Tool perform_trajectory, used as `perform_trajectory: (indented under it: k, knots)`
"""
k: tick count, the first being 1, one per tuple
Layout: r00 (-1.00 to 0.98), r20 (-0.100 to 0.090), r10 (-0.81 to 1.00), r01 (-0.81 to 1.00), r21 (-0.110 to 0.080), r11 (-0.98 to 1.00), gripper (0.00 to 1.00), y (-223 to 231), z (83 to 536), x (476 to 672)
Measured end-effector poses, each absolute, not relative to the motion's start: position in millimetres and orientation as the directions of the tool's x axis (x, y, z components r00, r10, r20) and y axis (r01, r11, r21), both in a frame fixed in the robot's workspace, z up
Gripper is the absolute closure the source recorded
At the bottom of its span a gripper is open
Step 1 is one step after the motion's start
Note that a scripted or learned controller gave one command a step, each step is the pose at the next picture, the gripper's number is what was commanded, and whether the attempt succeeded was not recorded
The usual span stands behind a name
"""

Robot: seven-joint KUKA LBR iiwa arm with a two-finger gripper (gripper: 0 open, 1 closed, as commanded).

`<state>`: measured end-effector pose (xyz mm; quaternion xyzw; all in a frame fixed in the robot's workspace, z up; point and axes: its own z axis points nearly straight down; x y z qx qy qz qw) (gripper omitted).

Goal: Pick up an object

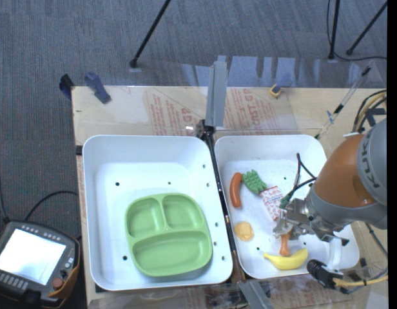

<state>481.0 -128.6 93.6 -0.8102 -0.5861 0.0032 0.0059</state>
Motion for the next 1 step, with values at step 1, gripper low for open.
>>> perform_trajectory:
  k: [1]
  knots:
    - [0.276, 0.003, 0.961, 0.961, 0.0, -0.276, 1.0, -62.3, 188.5, 477.2]
